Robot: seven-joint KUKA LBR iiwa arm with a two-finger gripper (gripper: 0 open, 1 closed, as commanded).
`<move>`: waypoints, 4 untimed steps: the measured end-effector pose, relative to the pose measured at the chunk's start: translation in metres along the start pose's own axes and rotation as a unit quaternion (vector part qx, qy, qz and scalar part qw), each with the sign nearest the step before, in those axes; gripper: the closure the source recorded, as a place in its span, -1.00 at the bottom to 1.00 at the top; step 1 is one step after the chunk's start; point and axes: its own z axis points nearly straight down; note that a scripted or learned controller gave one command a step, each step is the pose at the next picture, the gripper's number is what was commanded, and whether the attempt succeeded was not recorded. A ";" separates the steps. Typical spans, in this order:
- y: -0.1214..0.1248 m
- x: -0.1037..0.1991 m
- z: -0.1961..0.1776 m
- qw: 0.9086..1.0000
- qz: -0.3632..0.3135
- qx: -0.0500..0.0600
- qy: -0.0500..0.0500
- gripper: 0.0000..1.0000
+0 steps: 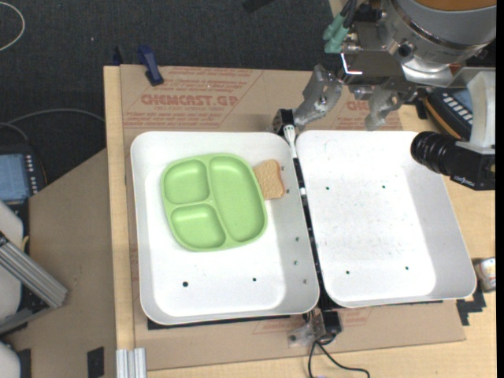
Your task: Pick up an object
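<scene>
At the far edge of the bench, your two-finger gripper point(340, 116) hung above the printed brown cardboard sheet point(189, 93), just beyond the far rim of the right shallow white bin point(378, 250). Its metal fingers point(315, 101) stood spread well apart, and nothing lay between them. The nearer-left finger pointed down towards the seam where the two bins met at their far corners.

You had two candidate objects on record, both in the left shallow white bin point(220, 298):

1. A green three-compartment plastic plate point(213, 203) lay flat in the far half of that bin, right side up and turned slightly askew to the bin walls.
2. A tan rectangular biscuit point(270, 179) lay flat on the bin floor, touching the plate's right rim at its far corner and close to the wall shared with the right bin.

Both objects sat apart from the gripper, lower in the view and to its left. The floor of the right bin showed fine dark specks. A blue clip point(150, 64) sat at the far left corner of the cardboard sheet, well apart from everything else noted.
</scene>
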 end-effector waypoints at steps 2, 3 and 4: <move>0.002 0.092 0.006 1.000 0.005 -0.001 0.000 -1.00; 0.002 0.091 -0.004 1.000 0.006 -0.001 0.000 1.00; 0.002 0.092 -0.014 1.000 0.005 -0.003 0.001 1.00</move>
